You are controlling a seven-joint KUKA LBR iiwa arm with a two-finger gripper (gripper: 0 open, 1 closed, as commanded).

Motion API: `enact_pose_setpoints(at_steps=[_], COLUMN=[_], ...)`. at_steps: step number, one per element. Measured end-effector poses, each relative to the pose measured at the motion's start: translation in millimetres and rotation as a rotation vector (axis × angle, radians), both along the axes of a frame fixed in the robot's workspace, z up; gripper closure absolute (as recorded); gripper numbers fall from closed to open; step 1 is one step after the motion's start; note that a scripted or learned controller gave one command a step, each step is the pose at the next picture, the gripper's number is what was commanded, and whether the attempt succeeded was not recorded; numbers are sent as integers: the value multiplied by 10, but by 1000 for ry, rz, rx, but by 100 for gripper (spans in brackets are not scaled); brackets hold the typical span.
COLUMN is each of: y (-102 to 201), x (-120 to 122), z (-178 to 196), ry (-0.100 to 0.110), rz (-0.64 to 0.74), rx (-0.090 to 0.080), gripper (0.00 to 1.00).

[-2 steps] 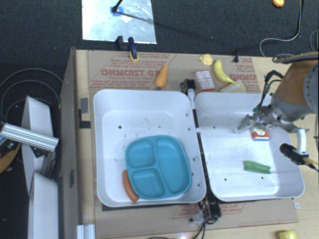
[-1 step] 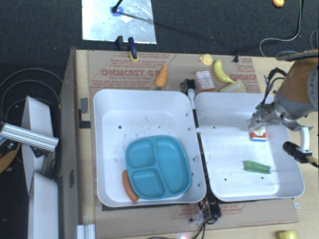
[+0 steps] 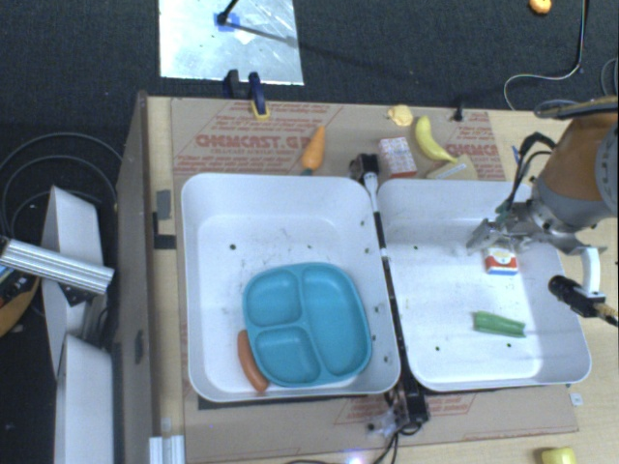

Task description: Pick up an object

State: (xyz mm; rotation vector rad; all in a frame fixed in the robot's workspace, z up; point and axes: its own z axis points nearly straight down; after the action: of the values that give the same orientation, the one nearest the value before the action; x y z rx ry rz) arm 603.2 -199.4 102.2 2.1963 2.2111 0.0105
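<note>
My gripper (image 3: 497, 239) hangs over the back of the right bin (image 3: 426, 356), on the grey arm with the orange band that reaches in from the right. Directly in front of it, touching or nearly touching, a small red, white and blue carton (image 3: 501, 263) lies on the bin floor. A green oblong piece (image 3: 499, 324) lies nearer the front of the same bin, apart from the gripper. Nothing shows as lifted off the floor.
The left bin (image 3: 208, 259) holds a blue divided plate (image 3: 307, 323) and an orange sausage (image 3: 251, 361) at its front left. Behind the bins on the cardboard lie a carrot (image 3: 313, 148), a pink box (image 3: 397, 156) and a banana (image 3: 430, 139).
</note>
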Motion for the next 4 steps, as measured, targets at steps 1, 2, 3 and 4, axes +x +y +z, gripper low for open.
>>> enact_pose_setpoints(at_steps=[1, 2, 3, 4], y=[0, -1, 0, 0], x=[12, 10, 23, 21], z=[113, 108, 221, 216], ry=[-4, -3, -7, -6], rz=[2, 2, 4, 5], rx=[-1, -1, -1, -2], gripper=[100, 0, 100, 0])
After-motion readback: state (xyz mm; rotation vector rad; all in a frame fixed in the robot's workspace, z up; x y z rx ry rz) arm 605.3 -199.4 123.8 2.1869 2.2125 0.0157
